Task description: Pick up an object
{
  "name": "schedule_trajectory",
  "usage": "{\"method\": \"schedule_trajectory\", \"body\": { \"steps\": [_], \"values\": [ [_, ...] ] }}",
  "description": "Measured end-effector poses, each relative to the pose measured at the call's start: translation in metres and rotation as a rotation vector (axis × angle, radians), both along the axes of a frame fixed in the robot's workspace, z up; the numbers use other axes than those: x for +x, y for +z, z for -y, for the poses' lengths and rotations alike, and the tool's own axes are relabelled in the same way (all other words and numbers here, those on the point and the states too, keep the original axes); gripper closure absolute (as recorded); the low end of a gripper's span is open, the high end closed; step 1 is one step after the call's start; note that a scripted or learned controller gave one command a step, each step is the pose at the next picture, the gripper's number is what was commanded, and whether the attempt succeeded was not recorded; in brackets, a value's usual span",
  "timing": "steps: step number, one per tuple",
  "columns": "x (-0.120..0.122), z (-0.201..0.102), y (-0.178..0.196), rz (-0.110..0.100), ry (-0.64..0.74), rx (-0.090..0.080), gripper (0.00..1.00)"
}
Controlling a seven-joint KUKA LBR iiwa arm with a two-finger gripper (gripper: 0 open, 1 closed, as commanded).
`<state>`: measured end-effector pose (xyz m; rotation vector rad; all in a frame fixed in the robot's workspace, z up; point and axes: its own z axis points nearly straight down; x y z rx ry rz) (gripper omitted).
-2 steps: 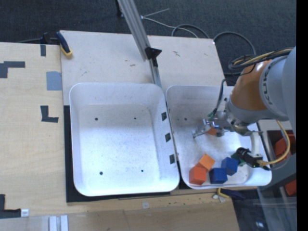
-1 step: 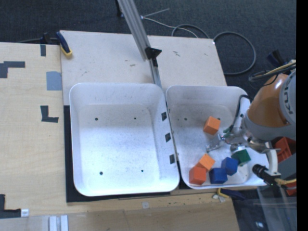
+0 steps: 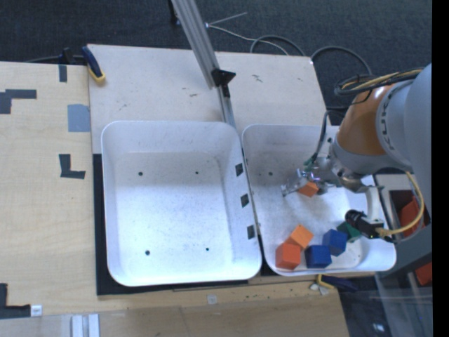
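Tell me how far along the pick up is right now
Done: the claw has reached into the right bin and sits right at a small orange block. In hand: the block appears to be between its tips, though it is too small to confirm a firm grip. Left: lifting it clear. The other blocks, orange, red-orange and blue, lie untouched near the front edge.

No words, labels, brand names or numbers can be read anywhere. The tabletop (image 3: 42, 188) carries only dark and grey tape patches with no writing on them, and the small black marks on the wall between the two bins (image 3: 242, 181) are plain, without letters. The coloured blocks (image 3: 309, 248) have bare faces.
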<state>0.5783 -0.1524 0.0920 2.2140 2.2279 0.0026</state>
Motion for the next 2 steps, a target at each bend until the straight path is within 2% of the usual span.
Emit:
{"method": "schedule_trajectory", "body": {
  "steps": [1, 2],
  "values": [
    [-0.001, -0.052, -0.001, -0.004, 0.0, 0.001, 0.0],
    [0.05, -0.051, 0.0, 0.0, -0.003, -0.001, 0.0]
  ]
}}
